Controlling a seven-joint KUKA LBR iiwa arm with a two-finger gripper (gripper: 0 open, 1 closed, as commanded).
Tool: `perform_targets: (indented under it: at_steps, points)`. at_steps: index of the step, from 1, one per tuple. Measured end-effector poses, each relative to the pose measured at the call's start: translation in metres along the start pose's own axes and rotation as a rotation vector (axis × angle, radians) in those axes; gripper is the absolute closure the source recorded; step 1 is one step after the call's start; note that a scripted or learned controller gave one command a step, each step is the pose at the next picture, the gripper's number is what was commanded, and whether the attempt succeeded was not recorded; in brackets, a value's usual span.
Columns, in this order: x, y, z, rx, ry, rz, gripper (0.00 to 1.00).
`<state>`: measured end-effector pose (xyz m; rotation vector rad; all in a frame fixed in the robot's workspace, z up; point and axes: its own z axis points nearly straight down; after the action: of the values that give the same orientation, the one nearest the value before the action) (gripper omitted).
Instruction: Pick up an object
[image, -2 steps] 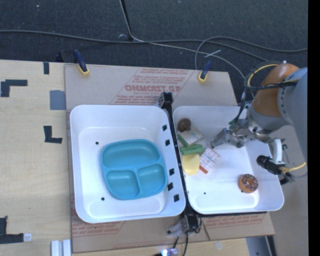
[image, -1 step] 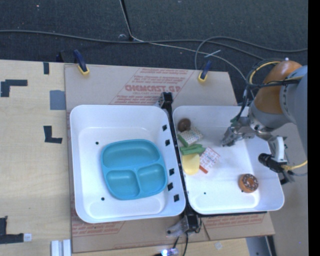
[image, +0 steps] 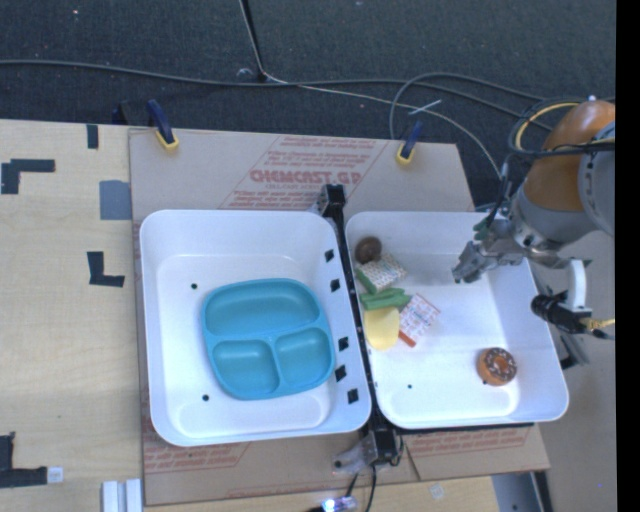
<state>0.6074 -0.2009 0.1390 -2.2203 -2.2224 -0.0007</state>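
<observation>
Right bin (image: 530, 330), stock for your pick: a chocolate doughnut (image: 497, 366) near the front right corner, standing alone; likely light, firm and toy-like, so take it across its outer rim. Against the left wall, crowded together: brown ball (image: 369, 248), green piece (image: 383, 299), yellow block (image: 381, 328), printed packet (image: 418, 318), which is probably thin and slippery. Pincer (image: 470, 268): hovering near the bin's back, holding nothing; its opening you cannot tell.

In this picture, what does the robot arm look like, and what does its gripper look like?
The arm is grey, with a rounded orange band above the wrist. Thin cables loop around its upper part. The gripper is small, dark grey and metallic, with two fingers. A white bracket with a black fitting sits below the wrist.
</observation>
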Motion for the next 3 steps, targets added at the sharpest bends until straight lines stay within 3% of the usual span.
perform_targets:
  at_steps: [1, 2, 3]
  points:
    - [0.010, 0.005, -0.056, -0.003, -0.001, -0.002, 1.00]
    - [0.010, 0.005, -0.079, 0.000, 0.000, -0.001, 1.00]
    - [0.060, 0.012, -0.070, 0.001, -0.001, -0.002, 1.00]
